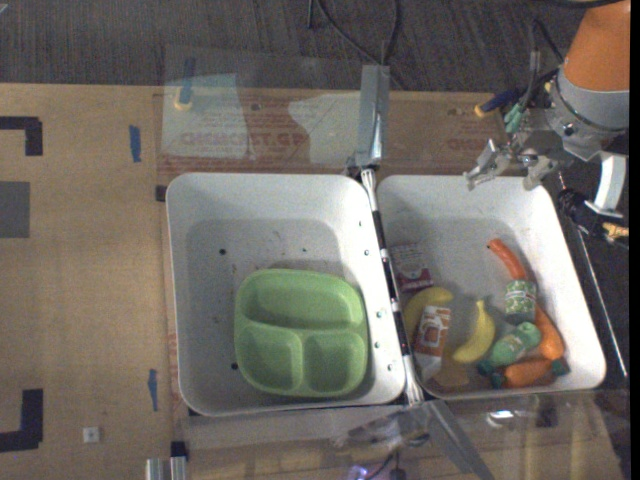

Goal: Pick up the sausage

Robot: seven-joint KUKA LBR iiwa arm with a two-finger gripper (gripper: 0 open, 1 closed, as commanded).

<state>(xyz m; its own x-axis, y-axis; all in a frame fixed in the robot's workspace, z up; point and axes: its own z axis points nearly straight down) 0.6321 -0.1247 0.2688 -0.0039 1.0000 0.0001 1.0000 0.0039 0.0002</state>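
Your gripper (512,165) hangs over the far rim of the right bin (455,203), near its far right corner, below the arm's orange band (600,38). Its two fingers (485,168) stand spread apart with nothing between them. The sausage (507,258), orange-red and slightly curved, lies in the right bin toward its right wall, nearer you than the gripper and clear of it. Its near end touches or nearly touches a small green can (519,298). Past the can, along the right wall, sits an orange carrot-like piece (548,336), and beside it a green bottle (513,346) lies on its side over a second orange piece (527,372) at the near wall. Left of these you see a banana (477,334), then a white-and-red carton (433,330) partly covering a yellow rounded item (424,303). A small white-and-red packet (410,265) rests against the divider side. The left bin (200,218) holds a green divided plate (300,333) with three compartments, sitting toward the near right part of the bin. Both bins rest on the bench (80,268), which carries black marks and bits of blue tape (134,143).
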